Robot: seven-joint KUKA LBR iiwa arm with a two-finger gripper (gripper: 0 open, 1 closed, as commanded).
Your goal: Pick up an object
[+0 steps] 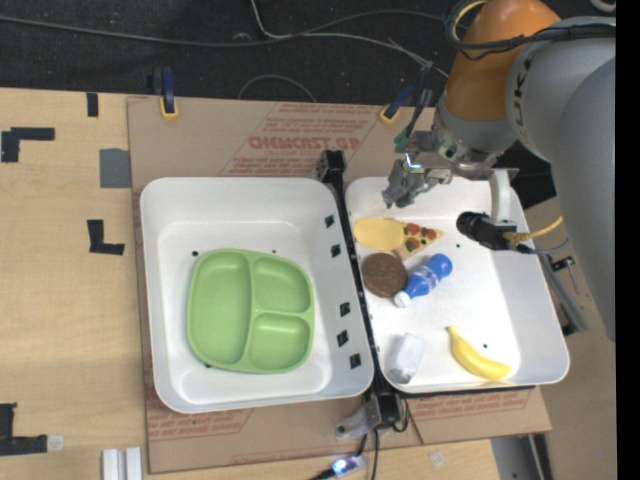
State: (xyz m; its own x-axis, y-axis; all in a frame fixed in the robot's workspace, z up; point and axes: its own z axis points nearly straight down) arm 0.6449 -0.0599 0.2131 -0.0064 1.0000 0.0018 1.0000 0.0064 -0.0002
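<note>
Objects lie in the right bin (pixel 520 298), beside the left bin's green divided plate (pixel 250 310): banana (pixel 476 355), brown disc (pixel 382 274), blue bottle (pixel 424 278), pizza slice (pixel 418 235). Gripper (pixel 401 190) hangs over its far corner, holding nothing visible; finger spread unclear.

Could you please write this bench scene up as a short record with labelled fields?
left bin: holds a green divided plate
right bin: holds the small items
items in right bin: banana, blue bottle, brown round disc, yellow flat piece, pizza slice toy, clear plastic item
arm: reaches in from the right, orange band above the wrist
hand: above the far left corner of the right bin, near the yellow flat piece
held object: none seen between the fingers
</note>
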